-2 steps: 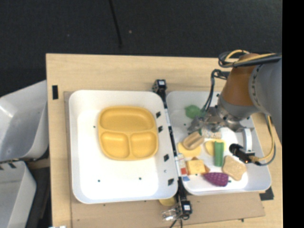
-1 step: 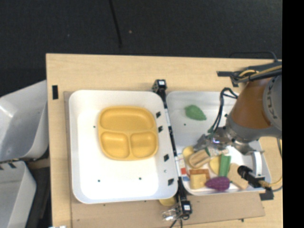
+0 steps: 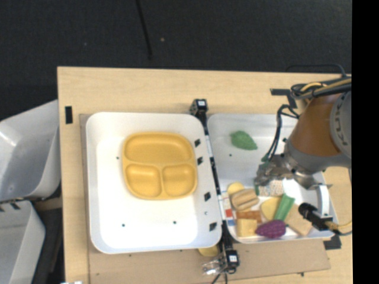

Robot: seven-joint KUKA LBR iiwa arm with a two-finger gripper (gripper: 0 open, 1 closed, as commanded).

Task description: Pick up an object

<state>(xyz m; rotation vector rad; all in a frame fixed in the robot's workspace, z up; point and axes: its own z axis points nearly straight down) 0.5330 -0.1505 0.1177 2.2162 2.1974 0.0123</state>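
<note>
The right bin (image 3: 251, 129) holds a heap of toy food at its near end: a tan sandwich-like piece (image 3: 244, 200), a yellow piece (image 3: 269, 207), a green stick (image 3: 284, 207), a purple piece (image 3: 272, 229) and an orange-brown block (image 3: 247, 226). A green leaf-shaped piece (image 3: 243, 139) lies alone at the bin's far end. My gripper (image 3: 269, 181) hangs low over the heap's far edge, right above a small white speckled piece (image 3: 273, 188). The wrist hides the fingers.
The left bin (image 3: 106, 218) carries a yellow three-compartment plate (image 3: 159, 163). Black clips (image 3: 207, 158) line the divide between the bins. The arm's orange band (image 3: 314, 129) and cables (image 3: 281, 114) cross the right bin's far right side.
</note>
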